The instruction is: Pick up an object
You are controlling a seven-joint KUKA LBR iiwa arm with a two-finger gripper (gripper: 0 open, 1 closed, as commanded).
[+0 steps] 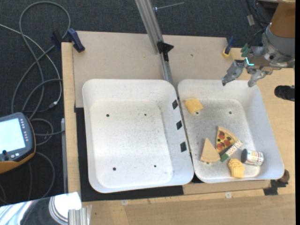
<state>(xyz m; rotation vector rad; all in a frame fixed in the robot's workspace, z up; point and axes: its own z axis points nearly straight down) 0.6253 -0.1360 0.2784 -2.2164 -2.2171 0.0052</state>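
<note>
The task is at its start: nothing is lifted yet. The gripper (243, 78) hangs at the far right corner of the right bin (265, 121), above its rim, with its two fingers spread apart and nothing between them. All the objects lie on the floor of that bin. A yellow block (193, 106) sits alone near the bin's left wall, the closest item to the gripper but apart from it. The rest cluster at the near end: a pizza slice (226, 140), a tan wedge (209, 151), a small can (252, 157) and a yellow corn-like piece (236, 168). The left bin (93, 97) holds nothing to grasp. Choosing an object, descending, closing and lifting all remain to be done.
</note>
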